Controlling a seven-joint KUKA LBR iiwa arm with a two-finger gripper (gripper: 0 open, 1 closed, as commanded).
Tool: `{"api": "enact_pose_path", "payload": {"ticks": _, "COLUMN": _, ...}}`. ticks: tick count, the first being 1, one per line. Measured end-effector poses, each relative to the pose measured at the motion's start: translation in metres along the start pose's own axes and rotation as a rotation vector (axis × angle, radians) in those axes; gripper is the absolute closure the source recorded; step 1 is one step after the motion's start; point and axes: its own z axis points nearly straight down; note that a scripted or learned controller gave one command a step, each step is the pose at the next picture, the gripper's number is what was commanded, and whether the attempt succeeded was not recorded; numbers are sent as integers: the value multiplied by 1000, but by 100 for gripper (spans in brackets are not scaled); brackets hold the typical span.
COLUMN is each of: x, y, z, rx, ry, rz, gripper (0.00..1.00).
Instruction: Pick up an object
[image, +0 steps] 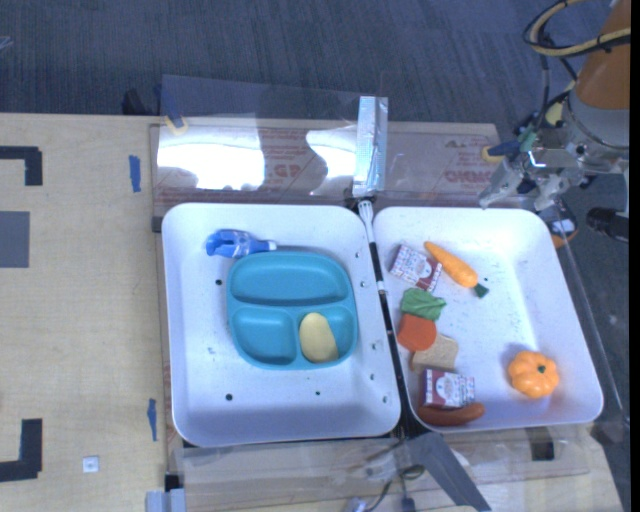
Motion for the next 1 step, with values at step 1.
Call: {"api": "enact_pose_path", "payload": {"ticks": 1, "x": 39, "y": -21, "z": 107, "rx": 8, "ry": 2, "rz": -26, "gripper": 0}}
